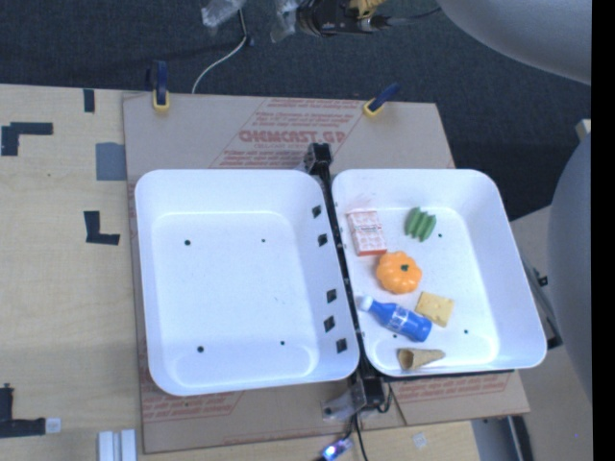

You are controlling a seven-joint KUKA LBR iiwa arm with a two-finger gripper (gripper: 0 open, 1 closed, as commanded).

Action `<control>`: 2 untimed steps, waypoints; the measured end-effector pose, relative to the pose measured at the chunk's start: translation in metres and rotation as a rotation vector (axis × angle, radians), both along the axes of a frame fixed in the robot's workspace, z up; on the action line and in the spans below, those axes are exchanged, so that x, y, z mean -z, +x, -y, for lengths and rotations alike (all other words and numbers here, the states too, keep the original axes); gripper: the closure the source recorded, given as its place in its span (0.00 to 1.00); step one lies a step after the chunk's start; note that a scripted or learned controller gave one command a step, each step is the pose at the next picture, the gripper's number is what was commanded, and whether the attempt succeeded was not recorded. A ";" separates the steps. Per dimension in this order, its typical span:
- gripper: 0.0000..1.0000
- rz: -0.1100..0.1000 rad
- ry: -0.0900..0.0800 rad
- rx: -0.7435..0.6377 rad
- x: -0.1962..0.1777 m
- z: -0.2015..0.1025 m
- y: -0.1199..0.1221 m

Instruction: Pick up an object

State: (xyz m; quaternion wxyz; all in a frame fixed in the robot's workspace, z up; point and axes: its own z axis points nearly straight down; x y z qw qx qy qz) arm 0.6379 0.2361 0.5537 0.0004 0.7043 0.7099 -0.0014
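**Six things to choose from, and I am nowhere near them**

Nearest the bottom edge of the frame, a tan wedge (420, 357) lies against the lower wall of the right bin (495, 257). Just above it a blue bottle (396, 320) lies on its side, cap towards the divider, with a yellow block (434, 307) just beside it. Higher up sits an orange pumpkin (399, 272), standing apart from its neighbours, so I judge it the easiest to close on. Beyond that, a red-and-white box (365, 230) lies close against the divider, and a green pod (420, 223) is to its right. All six share that bin, presumably so one reach covers them. The left bin (154, 257) lies beside it.

Both bins rest on a cardboard sheet (288, 137), pinned to the worktop (58, 257) by two clamps (159, 89) at its upper edge, probably to stop it sliding.

Farthest off, at the top of the frame, my fingers (252, 17) hang blurred over dark floor, apart, with nothing between them.
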 end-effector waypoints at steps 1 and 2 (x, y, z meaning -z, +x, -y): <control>1.00 0.001 0.004 0.007 0.017 0.067 -0.153; 1.00 0.000 0.002 0.003 0.020 0.031 -0.143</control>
